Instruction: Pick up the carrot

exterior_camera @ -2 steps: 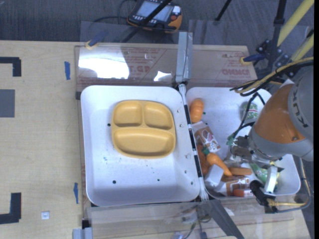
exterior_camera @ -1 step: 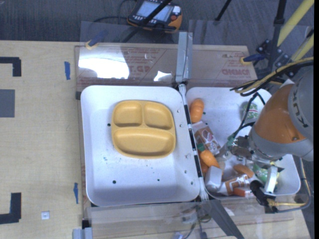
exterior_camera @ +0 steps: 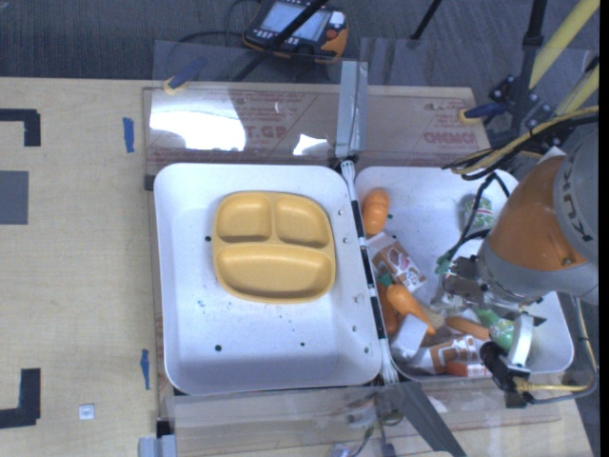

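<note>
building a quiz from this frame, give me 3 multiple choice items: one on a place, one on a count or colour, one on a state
1. Which bin holds the plate?
A. left bin
B. right bin
C. neither, it sits on the bench

2. How many compartments does the plate have?
A. two
B. three
C. five

3. How does the carrot lie?
A. on the plate
B. lifted above the bins
C. down in the right bin among other items

Answers:
1. A, the yellow plate rests in the middle of the left bin.
2. B, two small sections sit above one long one.
3. C, it lies on the bin floor beside packets, with the end effector to its right.
</note>
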`<action>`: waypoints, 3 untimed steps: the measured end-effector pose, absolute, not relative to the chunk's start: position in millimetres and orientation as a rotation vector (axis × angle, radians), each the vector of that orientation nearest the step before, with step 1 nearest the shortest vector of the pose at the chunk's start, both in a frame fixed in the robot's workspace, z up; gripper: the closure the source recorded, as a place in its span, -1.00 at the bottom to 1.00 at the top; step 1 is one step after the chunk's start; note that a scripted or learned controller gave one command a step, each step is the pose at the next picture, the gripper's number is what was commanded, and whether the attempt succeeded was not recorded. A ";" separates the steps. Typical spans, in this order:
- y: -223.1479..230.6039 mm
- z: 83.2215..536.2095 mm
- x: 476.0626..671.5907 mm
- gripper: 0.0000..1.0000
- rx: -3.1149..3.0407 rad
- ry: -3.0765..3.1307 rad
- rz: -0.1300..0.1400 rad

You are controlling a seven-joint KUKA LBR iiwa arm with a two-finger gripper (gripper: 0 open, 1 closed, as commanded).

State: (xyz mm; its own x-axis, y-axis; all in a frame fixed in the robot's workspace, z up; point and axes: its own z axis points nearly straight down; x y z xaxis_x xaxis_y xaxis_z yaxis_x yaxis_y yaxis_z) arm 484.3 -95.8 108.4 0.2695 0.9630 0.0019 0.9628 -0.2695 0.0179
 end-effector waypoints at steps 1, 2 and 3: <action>-56.4 183.8 513.0 1.00 2.762 1.499 -0.004; -51.3 201.6 485.2 1.00 2.588 1.791 -0.006; -48.5 202.8 479.0 1.00 2.618 1.746 -0.006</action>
